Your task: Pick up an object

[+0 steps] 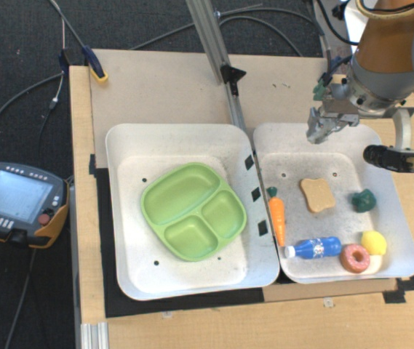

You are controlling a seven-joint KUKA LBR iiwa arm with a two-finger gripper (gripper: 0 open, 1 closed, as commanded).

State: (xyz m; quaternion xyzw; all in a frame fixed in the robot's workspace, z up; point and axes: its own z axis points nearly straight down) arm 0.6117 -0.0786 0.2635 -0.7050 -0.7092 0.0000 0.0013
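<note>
Gripper (326,126) hangs at the far edge of the right bin (403,231), fingers look empty and slightly parted. Nearest pick, the toast slice (317,194), lies straight toward the camera from it, flat on the bin floor.

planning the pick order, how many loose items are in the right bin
6: carrot along the left wall, toast mid-bin, green piece at right, blue bottle, pink donut and yellow lemon along the near edge.
</note>
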